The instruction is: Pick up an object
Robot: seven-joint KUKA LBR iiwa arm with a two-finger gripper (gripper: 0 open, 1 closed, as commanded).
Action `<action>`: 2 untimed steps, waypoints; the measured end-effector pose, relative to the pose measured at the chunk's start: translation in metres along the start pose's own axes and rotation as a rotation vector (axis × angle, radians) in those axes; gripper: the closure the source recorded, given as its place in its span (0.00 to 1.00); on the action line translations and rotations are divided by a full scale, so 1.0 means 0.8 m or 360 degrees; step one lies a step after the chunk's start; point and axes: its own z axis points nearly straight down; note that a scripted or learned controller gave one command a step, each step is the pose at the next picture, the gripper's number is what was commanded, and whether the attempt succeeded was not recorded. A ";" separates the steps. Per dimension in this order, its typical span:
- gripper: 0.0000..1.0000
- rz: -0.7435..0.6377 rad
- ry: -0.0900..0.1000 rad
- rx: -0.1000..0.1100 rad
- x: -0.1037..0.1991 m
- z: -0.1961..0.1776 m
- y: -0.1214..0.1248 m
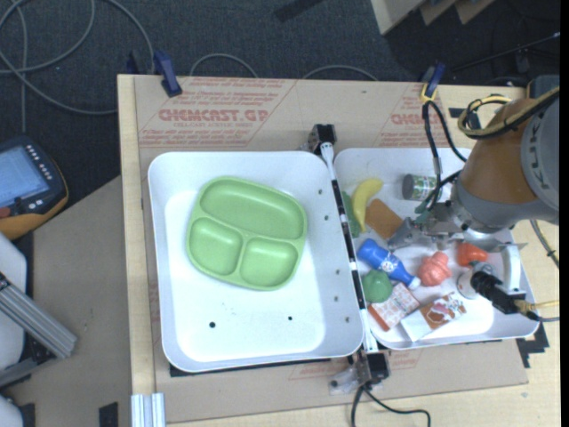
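Item 1, nearest the camera: front edge of the bench [258,382], brown board printed with red lettering, bearing two shallow white bins side by side.

Item 2: left bin [178,327], holding a green divided plate [246,233] with three compartments, lying flat toward the bin's far half; a few small dark specks lay on the bare floor in front of it.

Item 3: right bin [498,326], crowded. At its near edge lay a red-and-white packet [397,306] and, just beside it, a second printed packet [444,310]. Behind these sat a green rounded object [377,285], a blue-and-white bottle [386,261] lying on its side, a pink-orange lump [435,269] and a smaller orange-red piece [470,254]. Farther back lay a brown block [384,216], a yellow banana-shaped toy [363,198] near the divider, and a small grey can [418,186] on its side.

Item 4: gripper [425,228], lowered into the right bin among the objects, between the brown block and the pink-orange lump. Whether it was spread or pinching anything could not be told. The grey arm [507,172] with its orange band entered from the right.

Item 5, farthest: two blue clamps [166,73] on the bench's back edge, with cables on the dark floor beyond.
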 end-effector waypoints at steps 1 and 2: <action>0.00 -0.0004 -0.0012 -0.0033 0.021 0.008 -0.073; 0.00 -0.0002 -0.0003 -0.0005 -0.003 -0.093 0.022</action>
